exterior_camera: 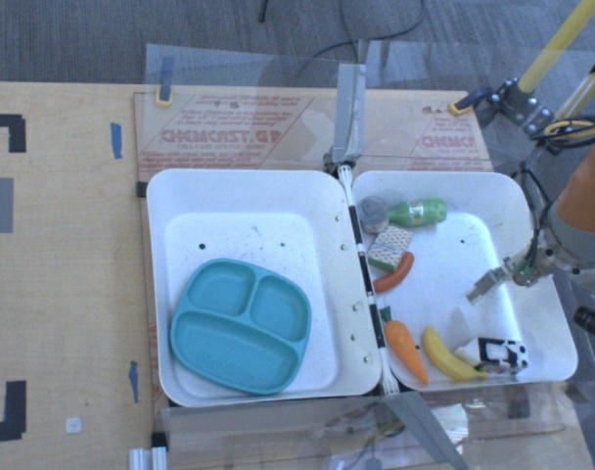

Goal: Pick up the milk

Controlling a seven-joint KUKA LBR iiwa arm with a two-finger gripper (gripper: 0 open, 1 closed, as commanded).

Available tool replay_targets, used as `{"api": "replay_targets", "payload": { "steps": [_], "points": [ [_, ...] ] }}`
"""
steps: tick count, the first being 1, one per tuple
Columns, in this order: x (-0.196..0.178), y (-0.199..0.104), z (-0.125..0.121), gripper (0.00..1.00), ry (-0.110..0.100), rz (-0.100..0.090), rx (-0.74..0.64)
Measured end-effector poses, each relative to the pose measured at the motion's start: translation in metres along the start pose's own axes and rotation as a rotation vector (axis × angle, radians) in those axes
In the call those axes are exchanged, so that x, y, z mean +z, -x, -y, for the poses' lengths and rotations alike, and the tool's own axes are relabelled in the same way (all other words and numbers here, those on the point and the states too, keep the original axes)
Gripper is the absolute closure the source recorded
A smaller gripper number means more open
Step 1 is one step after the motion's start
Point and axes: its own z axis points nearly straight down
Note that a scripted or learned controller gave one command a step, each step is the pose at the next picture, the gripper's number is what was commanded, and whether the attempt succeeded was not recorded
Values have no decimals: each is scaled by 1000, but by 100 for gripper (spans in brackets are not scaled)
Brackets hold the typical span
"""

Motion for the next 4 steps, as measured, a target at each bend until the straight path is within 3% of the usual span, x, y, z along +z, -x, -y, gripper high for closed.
{"api": "replay_targets", "payload": {
  "steps": [1,2,3,4],
  "points": [
    [0,0,0,0,0,0,0],
    [-9,-4,30,0,-2,-3,30],
    [23,-33,42,0,5,6,-3],
    [23,-62,30,0,5,6,252]
  ]
}}
